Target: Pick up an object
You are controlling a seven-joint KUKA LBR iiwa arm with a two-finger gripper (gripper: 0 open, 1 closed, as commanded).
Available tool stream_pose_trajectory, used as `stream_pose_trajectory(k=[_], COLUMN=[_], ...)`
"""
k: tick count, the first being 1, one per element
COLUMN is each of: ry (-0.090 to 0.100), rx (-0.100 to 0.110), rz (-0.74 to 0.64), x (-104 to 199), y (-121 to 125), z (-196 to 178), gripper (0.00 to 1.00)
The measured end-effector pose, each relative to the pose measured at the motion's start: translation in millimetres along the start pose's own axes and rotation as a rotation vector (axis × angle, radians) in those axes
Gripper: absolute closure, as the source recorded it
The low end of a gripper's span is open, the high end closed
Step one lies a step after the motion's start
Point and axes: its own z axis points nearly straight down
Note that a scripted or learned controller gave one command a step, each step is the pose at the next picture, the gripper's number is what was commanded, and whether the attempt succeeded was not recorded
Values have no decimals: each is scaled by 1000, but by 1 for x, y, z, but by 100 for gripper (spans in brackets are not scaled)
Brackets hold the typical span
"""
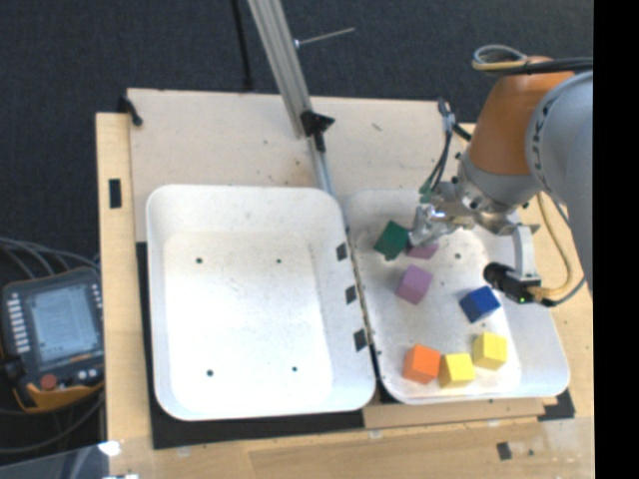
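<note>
Approach stage, as we judge it: the gripper (427,230) is lowered into the right bin (544,362), toward that bin's eleven o'clock corner, with nothing shown clamped in it. We cannot tell from this slanted overhead view whether the jaws stand apart or together, since the wrist and its cabling cover them. A green block (392,239) lies just beside the tool at its nine o'clock, and a small purple piece (423,252) lies directly at its six o'clock, close enough that we cannot say whether there is contact. A larger purple block (413,284) sits a little further toward six o'clock. A blue block (480,302) lies toward four o'clock of the tool, and an orange block (422,363) and two yellow blocks (458,368) (489,349) are grouped near the bin's six o'clock rim. The left bin (250,208) holds no blocks that we can see, and both bins rest on the counter (210,133). We judge the next move to call for centring over either the green block or the small purple piece, closing squarely, then lifting straight; the two lie close together, so a glancing closure could push one aside.
</note>
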Motion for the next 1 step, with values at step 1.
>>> stream_pose_trajectory(k=[1], ry=[-1], rx=[-1], rz=[0], x=[-9], y=[5], z=[-62], gripper=[100])
